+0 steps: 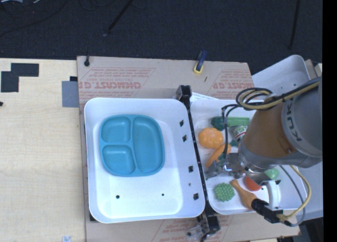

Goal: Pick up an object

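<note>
Two shallow white plastic bins sit side by side on a brown cardboard sheet that covers part of the pale wooden counter. The left bin holds a light blue plastic plate with three compartments, lying flat towards its far side.

The grey robot arm with an orange band reaches in from the right and hangs over the right bin, covering much of it. Its metal jaws are low in the bin near the dividing wall; whether they are open or closed, or hold anything, cannot be told.

Around the arm lie small toy foods: a round orange fruit, just beside a slim orange carrot-like piece, a bumpy green ball nearer the front, a tan wooden-looking spoon shape, a red piece, and a green item towards the back.
</note>
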`<state>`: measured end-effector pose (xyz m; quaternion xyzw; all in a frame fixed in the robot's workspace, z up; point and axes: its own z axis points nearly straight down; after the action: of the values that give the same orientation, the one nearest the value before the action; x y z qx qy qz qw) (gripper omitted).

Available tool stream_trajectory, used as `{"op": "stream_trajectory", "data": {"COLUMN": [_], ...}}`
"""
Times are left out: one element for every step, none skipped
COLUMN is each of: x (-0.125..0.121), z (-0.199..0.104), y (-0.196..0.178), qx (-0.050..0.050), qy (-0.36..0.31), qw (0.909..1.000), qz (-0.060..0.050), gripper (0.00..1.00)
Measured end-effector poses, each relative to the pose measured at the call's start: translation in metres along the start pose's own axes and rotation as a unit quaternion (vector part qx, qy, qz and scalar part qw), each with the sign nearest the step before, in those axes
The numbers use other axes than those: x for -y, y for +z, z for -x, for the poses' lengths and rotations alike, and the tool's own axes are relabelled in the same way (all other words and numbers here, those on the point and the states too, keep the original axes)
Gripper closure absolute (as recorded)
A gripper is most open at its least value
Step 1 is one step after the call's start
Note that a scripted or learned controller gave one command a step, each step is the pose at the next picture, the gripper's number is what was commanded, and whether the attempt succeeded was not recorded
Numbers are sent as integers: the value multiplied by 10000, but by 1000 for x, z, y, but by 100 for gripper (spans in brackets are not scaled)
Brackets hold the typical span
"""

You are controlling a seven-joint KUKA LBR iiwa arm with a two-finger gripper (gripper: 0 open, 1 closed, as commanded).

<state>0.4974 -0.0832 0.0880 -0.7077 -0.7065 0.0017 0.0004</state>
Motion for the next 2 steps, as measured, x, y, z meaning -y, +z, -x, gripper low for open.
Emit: {"op": "stream_trajectory", "data": {"x": [1,-7], "z": [0,-1], "y": [-9,-66], "qx": [-25,-11], "qy": [34,-12], "qw": [10000,10000], "qz": [-43,15], "gripper": [100,100]}}
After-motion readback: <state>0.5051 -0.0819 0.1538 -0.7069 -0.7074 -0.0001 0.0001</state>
